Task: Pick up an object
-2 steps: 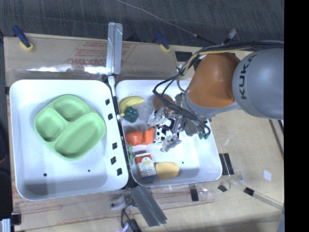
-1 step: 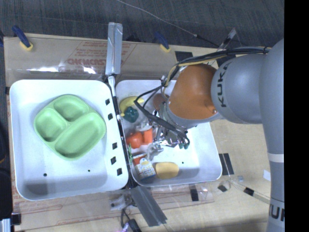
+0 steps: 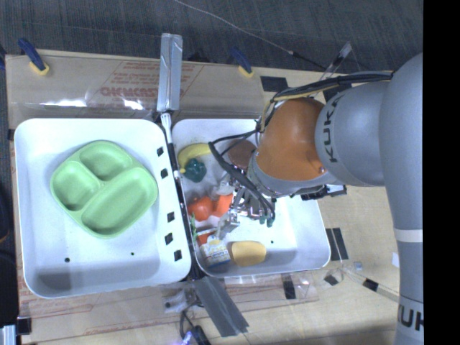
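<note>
The big grey arm comes in from the right and bends down over the right bin. It has an orange band just above the wrist. The gripper hangs low in the middle of this bin, right among the small toys. I cannot tell if its fingers are apart or together, because they are small and mixed in with the wires and toys. I cannot see any toy held between them. Close to the gripper, on its left, is an orange toy. Higher up, near the wall between the bins, sits a yellow toy with a teal ball touching it just below. Near the bottom edge of the bin lies a tan, bread-like toy, and just beside it, on its left, is a small box-like toy. The left bin holds a green plate with three parts, lying flat in the middle
</note>
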Robot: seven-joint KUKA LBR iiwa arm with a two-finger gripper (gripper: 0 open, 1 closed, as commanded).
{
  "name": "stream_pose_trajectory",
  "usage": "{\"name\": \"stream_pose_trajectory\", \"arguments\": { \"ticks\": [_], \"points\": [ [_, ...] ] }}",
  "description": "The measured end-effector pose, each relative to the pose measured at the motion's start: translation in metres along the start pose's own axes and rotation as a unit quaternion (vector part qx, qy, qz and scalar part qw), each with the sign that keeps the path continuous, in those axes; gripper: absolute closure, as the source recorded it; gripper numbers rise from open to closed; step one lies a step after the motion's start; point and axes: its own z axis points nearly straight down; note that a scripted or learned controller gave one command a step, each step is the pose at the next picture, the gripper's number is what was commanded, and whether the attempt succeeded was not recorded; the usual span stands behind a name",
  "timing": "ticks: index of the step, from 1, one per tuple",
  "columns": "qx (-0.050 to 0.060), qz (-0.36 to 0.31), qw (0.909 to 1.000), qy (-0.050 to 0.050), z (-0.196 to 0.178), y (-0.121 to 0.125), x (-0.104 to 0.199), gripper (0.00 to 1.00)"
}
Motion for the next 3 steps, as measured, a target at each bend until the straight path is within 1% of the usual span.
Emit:
{"name": "stream_pose_trajectory", "arguments": {
  "ticks": [1, 2, 3],
  "points": [
    [-0.001, 0.073, 0.9974, -0.003, 0.0, -0.005, 0.054, 0.0],
    [-0.002, 0.069, 0.9976, -0.004, -0.011, -0.003, 0.053, 1.0],
    [-0.001, -0.063, 0.998, 0.005, 0.001, -0.062, 0.018, 1.0]
  ]
}}
